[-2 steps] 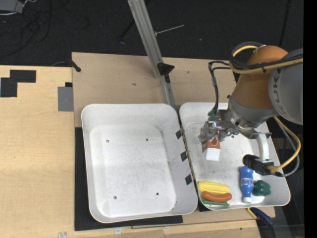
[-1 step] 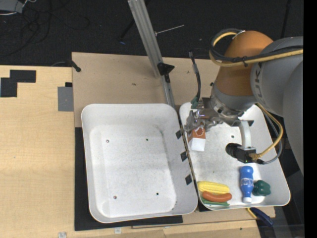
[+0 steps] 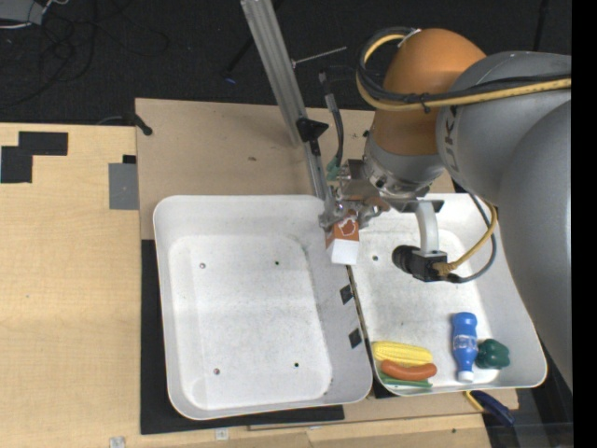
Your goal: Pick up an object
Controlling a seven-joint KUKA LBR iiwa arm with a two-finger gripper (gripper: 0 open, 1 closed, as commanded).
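Bench, 2 white bins (image 3: 187,250) | gripper (image 3: 347,215) grips small carton (image 3: 343,241), long axis vertical

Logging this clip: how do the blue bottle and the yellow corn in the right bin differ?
The blue bottle is blue with a white band, while the yellow corn is plain yellow. The bottle lies pointing up and down the picture; the corn lies across it. The bottle lies beside a dark green item; the corn lies against an orange-red item. Both lie at the near end of the right bin.
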